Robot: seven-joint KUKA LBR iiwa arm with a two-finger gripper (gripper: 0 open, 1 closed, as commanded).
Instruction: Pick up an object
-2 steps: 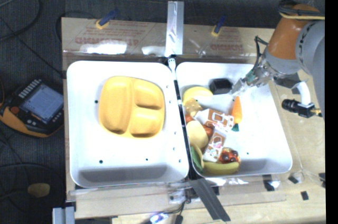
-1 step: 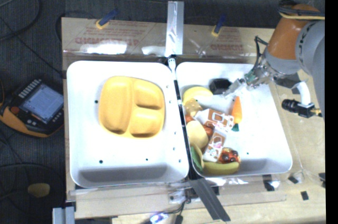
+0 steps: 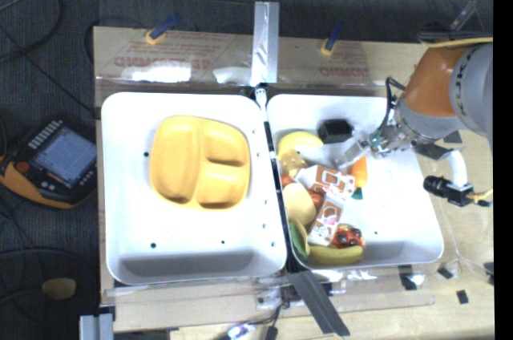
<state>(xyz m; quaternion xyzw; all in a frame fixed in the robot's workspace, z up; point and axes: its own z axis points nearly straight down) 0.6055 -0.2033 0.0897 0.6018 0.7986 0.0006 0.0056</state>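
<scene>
My gripper (image 3: 349, 153) reaches down into the right bin (image 3: 401, 234) from the right and sits low over the top edge of a pile of objects. Right beside its tip lies a small orange piece (image 3: 360, 168) and a white card with red print (image 3: 335, 181). A black object (image 3: 335, 127) rests just behind the gripper, near the bin's back wall. A yellow rounded fruit (image 3: 297, 143) lies to the left of it. Nothing can be made out held in the gripper.
The pile runs along the right bin's left wall: a pale round fruit (image 3: 298, 202), a second printed card (image 3: 325, 223) and a banana (image 3: 333, 254) at the front. The left bin (image 3: 128, 250) holds a yellow divided tray (image 3: 199, 160).
</scene>
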